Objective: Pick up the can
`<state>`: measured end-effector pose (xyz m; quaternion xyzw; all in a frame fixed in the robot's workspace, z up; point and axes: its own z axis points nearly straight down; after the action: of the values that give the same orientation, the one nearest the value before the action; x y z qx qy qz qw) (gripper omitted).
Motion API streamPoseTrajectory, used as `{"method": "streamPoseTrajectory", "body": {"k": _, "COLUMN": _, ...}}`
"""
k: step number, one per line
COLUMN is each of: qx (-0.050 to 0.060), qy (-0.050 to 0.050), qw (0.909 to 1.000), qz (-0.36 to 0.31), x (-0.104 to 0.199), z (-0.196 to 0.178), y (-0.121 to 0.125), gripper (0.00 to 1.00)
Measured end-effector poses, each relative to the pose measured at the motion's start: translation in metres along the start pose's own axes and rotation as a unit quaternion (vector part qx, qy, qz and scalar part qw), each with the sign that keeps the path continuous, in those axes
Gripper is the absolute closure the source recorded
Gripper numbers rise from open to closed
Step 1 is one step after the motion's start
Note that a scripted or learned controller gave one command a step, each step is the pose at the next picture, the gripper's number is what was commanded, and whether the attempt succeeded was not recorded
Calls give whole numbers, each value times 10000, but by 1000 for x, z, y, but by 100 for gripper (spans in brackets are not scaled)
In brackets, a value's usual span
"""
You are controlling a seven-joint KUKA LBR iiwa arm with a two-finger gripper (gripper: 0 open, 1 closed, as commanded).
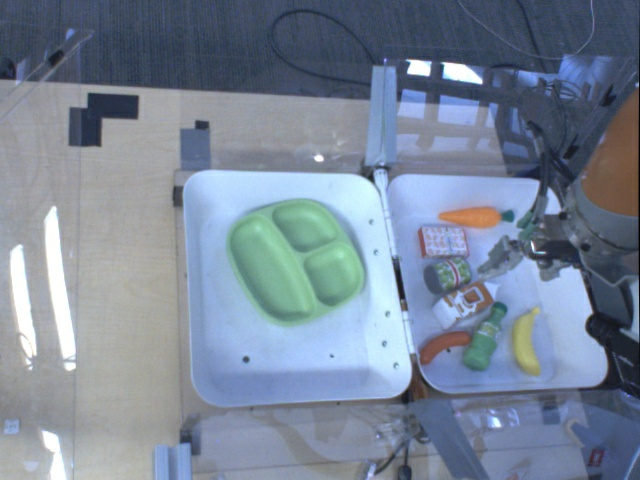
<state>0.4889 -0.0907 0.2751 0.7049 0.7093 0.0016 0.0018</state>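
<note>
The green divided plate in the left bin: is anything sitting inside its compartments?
All three compartments of the green divided plate look bare. It lies in the left bin; the bin floor under it is covered. The can lies in the right bin.

Pale wooden bench top (pixel 90 298) bordered above by dark grey carpeted floor (pixel 200 18) crossed by a looping black cable (pixel 330 28), with bright light reflections on clear panels (pixel 50 258) at left.
</note>
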Motion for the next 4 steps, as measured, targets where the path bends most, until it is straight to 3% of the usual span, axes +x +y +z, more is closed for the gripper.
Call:
{"method": "streamPoseTrajectory", "body": {"k": 1, "qx": 11, "qy": 1, "qw": 9997, "qz": 230, "x": 1, "z": 104, "y": -2, "gripper": 0}}
{"method": "streamPoseTrajectory", "body": {"k": 2, "qx": -20, "qy": -2, "qw": 9999, "qz": -158, "x": -25, "z": 172, "y": 19, "gripper": 0}}
{"method": "streamPoseTrajectory", "body": {"k": 3, "qx": -54, "qy": -7, "qw": 9998, "qz": -168, "x": -24, "z": 161, "y": 22, "gripper": 100}}
{"method": "streamPoseTrajectory", "body": {"k": 4, "qx": -54, "qy": -7, "qw": 9998, "qz": -166, "x": -24, "z": 161, "y": 22, "gripper": 0}}
